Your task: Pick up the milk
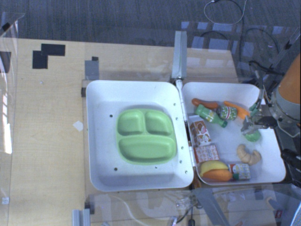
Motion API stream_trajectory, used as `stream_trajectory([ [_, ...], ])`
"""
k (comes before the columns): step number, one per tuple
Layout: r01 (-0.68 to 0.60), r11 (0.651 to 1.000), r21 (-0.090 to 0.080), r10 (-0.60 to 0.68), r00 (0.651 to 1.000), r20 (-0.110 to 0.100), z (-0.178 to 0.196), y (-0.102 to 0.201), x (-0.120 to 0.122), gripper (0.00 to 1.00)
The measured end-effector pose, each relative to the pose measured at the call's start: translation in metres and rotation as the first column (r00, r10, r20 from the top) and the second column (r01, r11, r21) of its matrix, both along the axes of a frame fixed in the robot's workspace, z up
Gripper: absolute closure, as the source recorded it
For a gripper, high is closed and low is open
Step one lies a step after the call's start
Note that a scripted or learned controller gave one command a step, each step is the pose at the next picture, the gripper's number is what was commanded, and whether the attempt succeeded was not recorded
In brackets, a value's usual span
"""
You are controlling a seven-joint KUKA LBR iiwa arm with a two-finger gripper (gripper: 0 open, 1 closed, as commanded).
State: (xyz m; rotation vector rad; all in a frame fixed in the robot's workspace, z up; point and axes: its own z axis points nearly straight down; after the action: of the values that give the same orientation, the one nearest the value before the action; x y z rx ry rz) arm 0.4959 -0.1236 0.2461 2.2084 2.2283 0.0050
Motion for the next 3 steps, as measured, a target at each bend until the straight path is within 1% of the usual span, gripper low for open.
stream_trajectory([
  [1, -0.46, 0.888, -0.002, 0.46, 0.888, 0.0, 0.018, 0.113, -0.001, 1.0],
  [2, -0.711, 0.703, -0.002, 0.711, 0.703, -0.001, 0.019, 0.164, -0.007, 1.0],
  [3, -0.864, 0.503, -0.003, 0.864, 0.503, -0.001, 0.024, 0.215, -0.007, 1.0],
])
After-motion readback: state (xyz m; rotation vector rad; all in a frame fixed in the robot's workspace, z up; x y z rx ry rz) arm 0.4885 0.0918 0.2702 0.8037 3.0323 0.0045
